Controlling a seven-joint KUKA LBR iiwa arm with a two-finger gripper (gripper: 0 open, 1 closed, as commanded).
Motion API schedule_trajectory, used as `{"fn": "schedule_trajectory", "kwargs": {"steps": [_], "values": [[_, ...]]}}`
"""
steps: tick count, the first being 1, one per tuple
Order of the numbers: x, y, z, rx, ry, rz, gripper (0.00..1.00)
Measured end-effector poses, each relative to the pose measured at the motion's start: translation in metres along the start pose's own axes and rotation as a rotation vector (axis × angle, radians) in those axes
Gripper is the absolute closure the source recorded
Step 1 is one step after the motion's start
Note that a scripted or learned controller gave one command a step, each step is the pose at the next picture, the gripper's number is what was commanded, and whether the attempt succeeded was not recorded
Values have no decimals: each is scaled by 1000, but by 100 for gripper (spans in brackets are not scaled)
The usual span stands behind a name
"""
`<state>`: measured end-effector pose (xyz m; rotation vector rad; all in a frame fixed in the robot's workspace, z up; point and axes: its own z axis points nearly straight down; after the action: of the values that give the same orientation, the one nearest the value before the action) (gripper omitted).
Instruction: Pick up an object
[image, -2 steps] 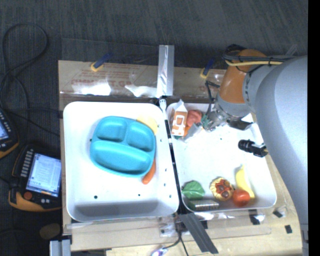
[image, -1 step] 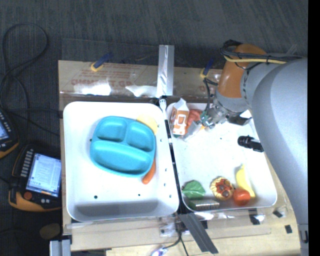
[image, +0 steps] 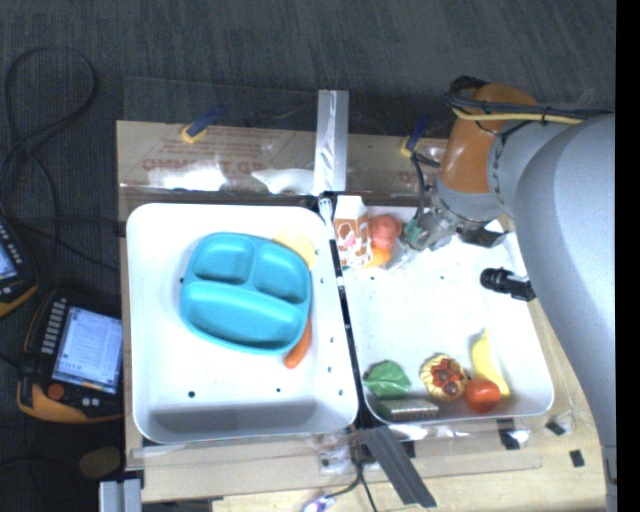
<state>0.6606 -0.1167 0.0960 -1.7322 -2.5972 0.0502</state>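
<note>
My gripper hangs low over the far end of the right bin, below the orange wrist band. Just to its left lie a pinkish-red fruit, a small orange piece and a white printed carton against the bin's far left corner. Whether the gripper touches any of them is unclear. At the near end of that bin lie a green leafy item, a round patterned toy food, a red tomato, a yellow banana and a grey bar.
The left bin holds a blue divided plate, with an orange carrot poking out at its right edge and a yellow item behind it. A black knob juts over the right bin's right wall. The arm's grey body fills the right side.
</note>
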Motion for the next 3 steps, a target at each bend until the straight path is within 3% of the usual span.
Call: {"fn": "schedule_trajectory", "kwargs": {"steps": [1, 2, 3], "values": [[2, -1, 1, 2, 3, 0, 0], [0, 0, 11, 11, 24, 557, 0], [-1, -1, 2, 11, 17, 560, 100]]}}
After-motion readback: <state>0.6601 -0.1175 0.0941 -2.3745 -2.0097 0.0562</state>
